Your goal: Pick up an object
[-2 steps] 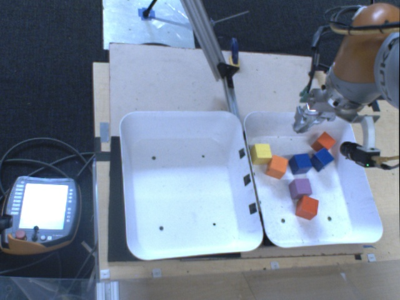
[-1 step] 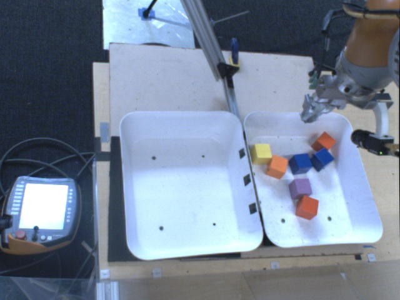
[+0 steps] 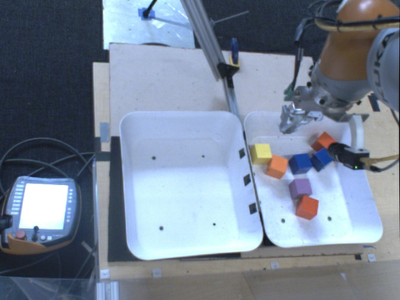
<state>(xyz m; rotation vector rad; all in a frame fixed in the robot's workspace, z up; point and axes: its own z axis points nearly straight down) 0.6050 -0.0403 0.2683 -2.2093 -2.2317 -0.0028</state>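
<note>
Several small blocks lie in the right bin (image 3: 350,227): a yellow block (image 3: 261,152), an orange block (image 3: 277,166), two blue blocks (image 3: 300,163) (image 3: 322,159), a purple block (image 3: 300,187), a red block (image 3: 307,207) and an orange-red block (image 3: 323,141) near the back. My gripper (image 3: 291,122) hangs over the back of the right bin, above and behind the blocks. I see no block between its fingers.
The left bin (image 3: 134,167) stands beside the right one. A slanted metal pole (image 3: 209,39) with a clamp crosses the bench behind the bins. A teach pendant (image 3: 39,214) lies at the far left, off the bench.
</note>
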